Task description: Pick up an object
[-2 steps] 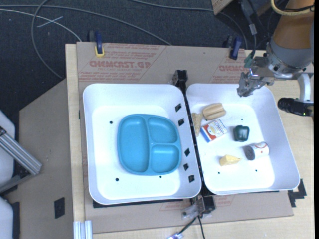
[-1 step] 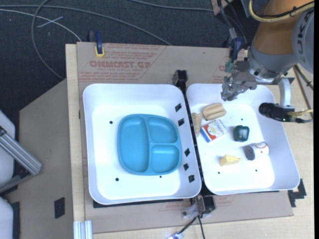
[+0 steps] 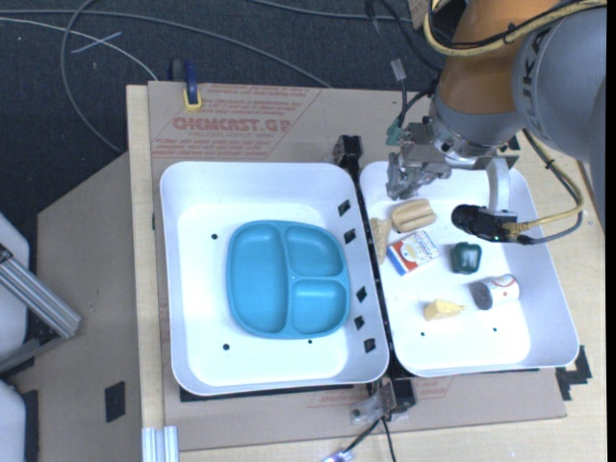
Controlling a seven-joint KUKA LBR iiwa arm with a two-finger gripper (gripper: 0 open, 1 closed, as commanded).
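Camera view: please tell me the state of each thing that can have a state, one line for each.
gripper: low over the right bin's far left part, just above the tan block.
tan block: lying flat, not held.
blue divided plate: right side up in the left bin.
small red and white box: lying flat.
yellow wedge: lying on the bin floor.

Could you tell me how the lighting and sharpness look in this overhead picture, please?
In the camera view, light is even; the left white bin glares palely around the blue divided plastic plate; the grey arm with its orange band looms slightly soft; small items like the yellow wedge cast faint shadows.
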